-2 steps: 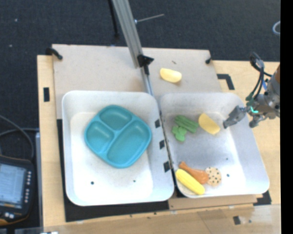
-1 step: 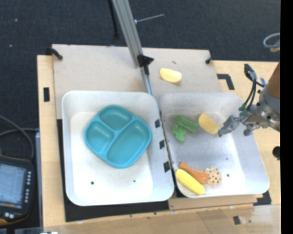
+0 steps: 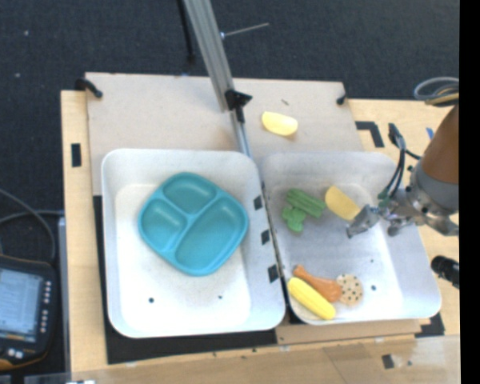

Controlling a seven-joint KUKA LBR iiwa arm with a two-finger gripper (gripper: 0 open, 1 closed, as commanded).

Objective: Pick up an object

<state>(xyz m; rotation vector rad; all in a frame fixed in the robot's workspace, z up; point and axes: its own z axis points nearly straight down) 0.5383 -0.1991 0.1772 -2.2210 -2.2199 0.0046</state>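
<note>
The right bin (image 3: pixel 400 278) holds a green toy (image 3: pixel 302 208), a yellow piece (image 3: pixel 342 202), a yellow corn cob (image 3: pixel 312 298), an orange carrot-like piece (image 3: pixel 317 283) and a speckled round cookie (image 3: pixel 350 289). My gripper (image 3: pixel 378 224) hangs over the right half of this bin, just right of the yellow piece. Its fingers are spread open with nothing between them. The grey arm with its orange band (image 3: pixel 444 158) comes in from the right edge.
The left bin (image 3: pixel 128 294) carries a teal divided plate (image 3: pixel 194 222). A loose yellow piece (image 3: pixel 279 124) lies on the board behind the bins. A slanted metal post (image 3: pixel 212 46) rises at the back between the bins.
</note>
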